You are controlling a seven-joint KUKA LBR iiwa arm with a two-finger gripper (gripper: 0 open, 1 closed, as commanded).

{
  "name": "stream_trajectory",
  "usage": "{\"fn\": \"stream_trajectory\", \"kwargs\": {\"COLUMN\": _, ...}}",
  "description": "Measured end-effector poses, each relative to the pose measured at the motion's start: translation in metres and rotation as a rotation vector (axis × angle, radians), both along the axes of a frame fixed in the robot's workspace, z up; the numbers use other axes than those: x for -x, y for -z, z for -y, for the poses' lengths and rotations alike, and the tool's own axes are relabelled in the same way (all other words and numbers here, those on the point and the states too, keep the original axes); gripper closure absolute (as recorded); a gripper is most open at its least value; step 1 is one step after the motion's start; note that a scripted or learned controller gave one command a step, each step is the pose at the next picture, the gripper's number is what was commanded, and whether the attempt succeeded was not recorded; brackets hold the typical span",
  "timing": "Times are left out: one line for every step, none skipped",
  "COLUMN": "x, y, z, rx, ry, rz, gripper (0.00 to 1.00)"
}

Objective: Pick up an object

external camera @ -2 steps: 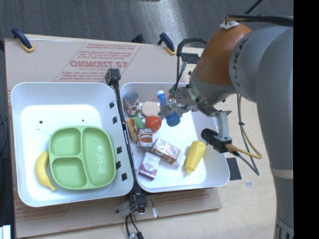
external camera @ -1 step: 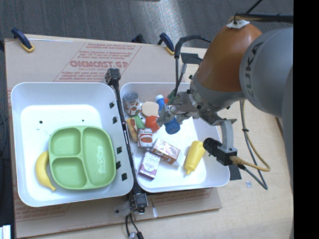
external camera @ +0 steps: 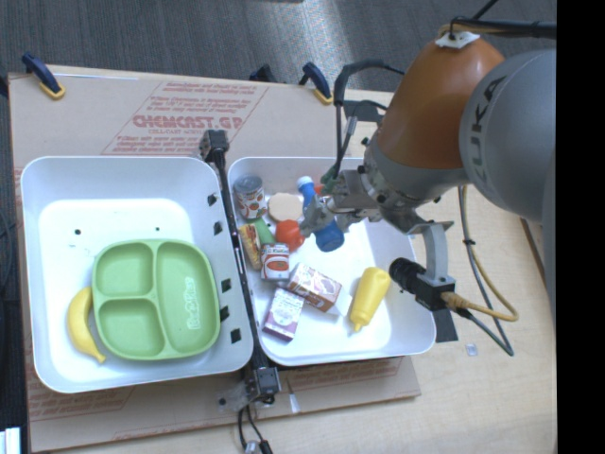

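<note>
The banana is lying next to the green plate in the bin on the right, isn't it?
Not quite. The banana does lie next to the green plate, touching its left edge, but both are in the left bin, not the right one. The camera view shows this.

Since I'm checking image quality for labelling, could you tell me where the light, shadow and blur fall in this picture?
In the camera view, a bright patch lights the dark floor at top centre; the arm shades the right bin around the gripper; small labels there are too soft to read; the green tray is evenly lit.
</note>
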State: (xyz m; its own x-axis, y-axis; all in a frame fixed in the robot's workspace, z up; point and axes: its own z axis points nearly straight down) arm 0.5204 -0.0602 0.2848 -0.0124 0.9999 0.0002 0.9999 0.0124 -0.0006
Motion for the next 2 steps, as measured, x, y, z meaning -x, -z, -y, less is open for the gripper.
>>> {"fn": "stream_trajectory", "kwargs": {"x": -0.001, "y": -0.010, "z": 0.000, "rx": 0.000, "ry": -0.007, "rz": 0.000, "gripper": 1.00}}
{"fn": "stream_trajectory", "kwargs": {"x": -0.001, "y": -0.020, "z": -0.001, "rx": 0.000, "ry": -0.015, "rz": 0.000, "gripper": 1.00}}
